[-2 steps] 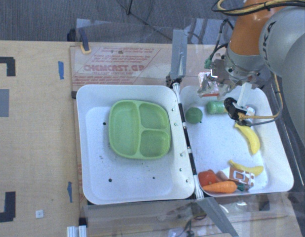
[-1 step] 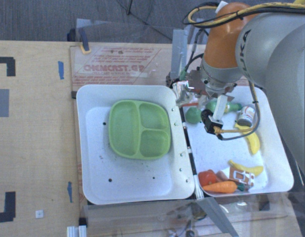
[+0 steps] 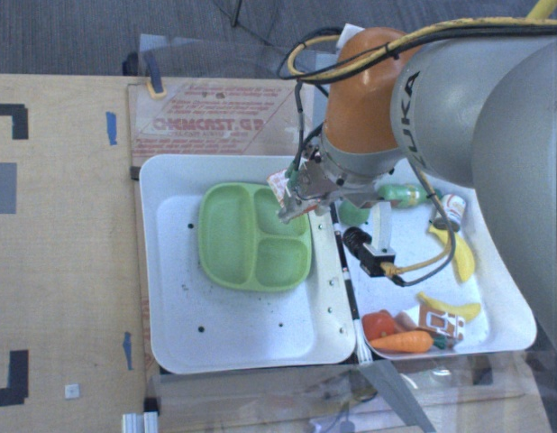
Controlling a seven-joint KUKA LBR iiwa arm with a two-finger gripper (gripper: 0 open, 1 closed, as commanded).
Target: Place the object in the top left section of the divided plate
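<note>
Gripper: the gripper (image 3: 295, 201) hangs over the upper right rim of the plate; from this angle I cannot tell whether it is released or clenched.
Object: a small white-and-pink item (image 3: 279, 186) shows right at the gripper's tip, above the plate's upper right edge. Whether it is gripped cannot be told.
Plate: the green divided plate (image 3: 208, 242) lies in the left bin, towards its upper right part. It has one large section on the left and two smaller ones on the right, and all three sections show bare green.
Arm: the orange band (image 3: 369, 88) sits directly above the gripper, and the grey arm (image 3: 495, 124) fills the upper right.
Left bin: the left bin (image 3: 157, 269) holds the plate.
Right bin: the right bin (image 3: 515, 318) holds a banana (image 3: 462, 256), a carrot (image 3: 403, 341) at the lower edge, a red piece (image 3: 379, 323) just above the carrot, and a green bottle (image 3: 401, 192) near the arm.
Behind the bins: a cardboard sheet (image 3: 215, 124) with red print lies flat.
</note>
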